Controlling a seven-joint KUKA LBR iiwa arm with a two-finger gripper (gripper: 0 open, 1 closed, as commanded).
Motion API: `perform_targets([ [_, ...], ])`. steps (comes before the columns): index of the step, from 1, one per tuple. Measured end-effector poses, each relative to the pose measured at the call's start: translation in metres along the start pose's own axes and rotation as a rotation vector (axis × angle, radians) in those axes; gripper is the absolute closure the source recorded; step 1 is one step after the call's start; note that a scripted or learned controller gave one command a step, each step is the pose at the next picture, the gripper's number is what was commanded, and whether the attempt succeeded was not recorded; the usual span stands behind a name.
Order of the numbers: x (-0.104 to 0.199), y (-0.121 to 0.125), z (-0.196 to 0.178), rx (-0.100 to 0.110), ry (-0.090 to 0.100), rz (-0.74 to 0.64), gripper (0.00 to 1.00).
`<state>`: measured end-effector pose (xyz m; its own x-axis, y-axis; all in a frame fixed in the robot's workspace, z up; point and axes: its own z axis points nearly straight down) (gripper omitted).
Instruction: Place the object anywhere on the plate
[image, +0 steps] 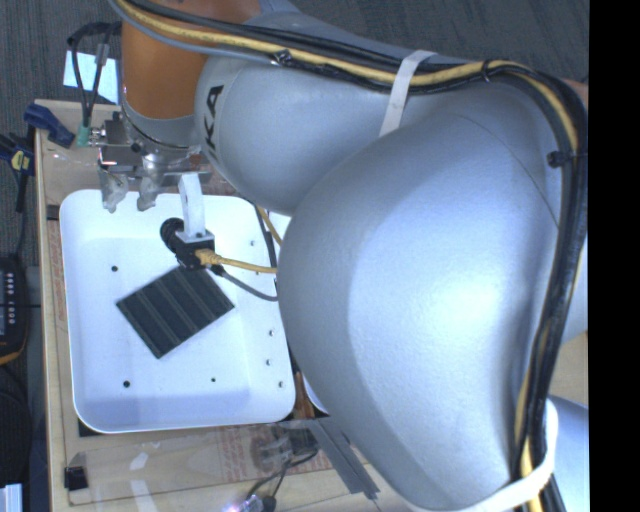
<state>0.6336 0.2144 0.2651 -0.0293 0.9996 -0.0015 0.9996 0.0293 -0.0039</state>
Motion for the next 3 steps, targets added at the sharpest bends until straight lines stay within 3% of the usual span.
perform_targets([
  [2,0.005,-0.002,-0.019,0.008,-0.003,-0.023,1.00],
  [3,-0.003,0.022,-0.029,-0.003,0.001,-0.107,1.00],
])
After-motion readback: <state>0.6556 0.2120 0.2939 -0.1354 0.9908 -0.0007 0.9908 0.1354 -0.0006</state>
